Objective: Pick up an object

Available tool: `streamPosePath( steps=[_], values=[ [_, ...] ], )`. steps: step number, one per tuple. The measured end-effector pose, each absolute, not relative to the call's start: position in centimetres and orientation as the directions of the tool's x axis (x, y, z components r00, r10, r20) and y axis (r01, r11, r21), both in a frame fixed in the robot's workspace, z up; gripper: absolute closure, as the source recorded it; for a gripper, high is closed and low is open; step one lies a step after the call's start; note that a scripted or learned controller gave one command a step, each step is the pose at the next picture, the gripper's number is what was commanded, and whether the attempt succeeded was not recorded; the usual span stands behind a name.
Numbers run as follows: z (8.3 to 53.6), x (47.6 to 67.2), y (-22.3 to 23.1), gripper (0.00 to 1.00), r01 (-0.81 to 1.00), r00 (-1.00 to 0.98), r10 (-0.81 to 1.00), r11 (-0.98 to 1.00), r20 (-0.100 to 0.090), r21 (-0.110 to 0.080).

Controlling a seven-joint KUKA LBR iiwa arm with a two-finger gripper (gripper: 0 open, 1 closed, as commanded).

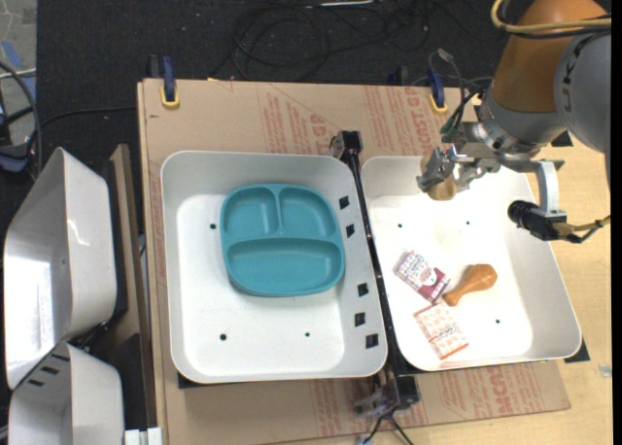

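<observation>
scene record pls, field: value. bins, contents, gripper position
left bin: holds a teal divided tray, lying flat
right bin: holds two small red-and-white packets and a brown toy drumstick
drumstick vs packets: lies between them, near both; contact unclear
gripper: over the far left part of the right bin, away from the items
gripper fingers: cannot tell
held object: none seen between the fingers
arm: enters from the right
</observation>
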State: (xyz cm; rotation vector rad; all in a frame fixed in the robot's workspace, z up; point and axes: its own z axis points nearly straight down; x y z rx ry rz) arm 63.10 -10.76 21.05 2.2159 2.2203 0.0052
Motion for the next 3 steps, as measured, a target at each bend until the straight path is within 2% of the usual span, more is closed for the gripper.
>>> streamPosePath(
  steps=[1,2,3],
  values=[
    [27.3,62.9,-11.4,1.0,1.0,-0.002,1.0,0.002,-0.002,0.008],
    [25.7,61.8,-6.9,1.0,1.0,-0.007,1.0,0.007,0.001,-0.002],
    [24.2,59.8,-2.0,1.0,1.0,-0.007,1.0,0.007,0.002,-0.003]
  ],
)
